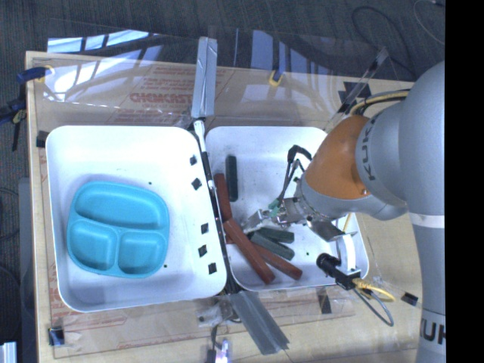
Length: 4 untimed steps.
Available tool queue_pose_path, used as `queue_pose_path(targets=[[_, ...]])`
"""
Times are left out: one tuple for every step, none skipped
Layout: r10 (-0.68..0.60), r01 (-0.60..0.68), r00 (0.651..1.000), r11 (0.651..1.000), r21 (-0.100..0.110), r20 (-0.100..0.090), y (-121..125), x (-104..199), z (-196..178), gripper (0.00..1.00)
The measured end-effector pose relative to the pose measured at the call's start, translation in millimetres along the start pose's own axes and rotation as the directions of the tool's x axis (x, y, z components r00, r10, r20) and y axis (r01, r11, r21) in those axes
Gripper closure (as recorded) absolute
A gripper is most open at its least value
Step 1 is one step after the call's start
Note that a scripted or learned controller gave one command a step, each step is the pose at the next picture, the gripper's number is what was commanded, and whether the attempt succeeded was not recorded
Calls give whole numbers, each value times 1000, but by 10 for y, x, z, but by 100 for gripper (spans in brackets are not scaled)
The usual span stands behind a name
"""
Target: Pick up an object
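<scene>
The two-finger gripper [265, 216] hung low in the right white bin [261, 138], just above a dark grey flat bar [272, 236] beside brown rods [257, 255]; its jaws' state I cannot tell; it should centre over the bar before closing

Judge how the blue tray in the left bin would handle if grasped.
The blue tray looks like rigid moulded plastic, so probably stiff and light. It lies flat and wide, so it likely won't roll, though its smooth, shallow rim may slip from a narrow pinch.
</scene>
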<state>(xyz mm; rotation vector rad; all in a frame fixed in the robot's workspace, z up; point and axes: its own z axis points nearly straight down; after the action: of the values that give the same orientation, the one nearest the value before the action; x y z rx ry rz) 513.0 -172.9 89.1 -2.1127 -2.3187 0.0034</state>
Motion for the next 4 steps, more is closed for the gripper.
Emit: queue_pose_path(targets=[[-7, 7, 1000, 1000, 4, 0, 9, 2, -66, 100], [-12, 12, 1000, 1000, -2, 2, 512, 150, -1353, 100], [-12, 12, 1000, 1000, 0, 2, 509, 150, -1346, 0], [14, -14, 1000, 1000, 5, -1, -184, 306, -447, 0]])
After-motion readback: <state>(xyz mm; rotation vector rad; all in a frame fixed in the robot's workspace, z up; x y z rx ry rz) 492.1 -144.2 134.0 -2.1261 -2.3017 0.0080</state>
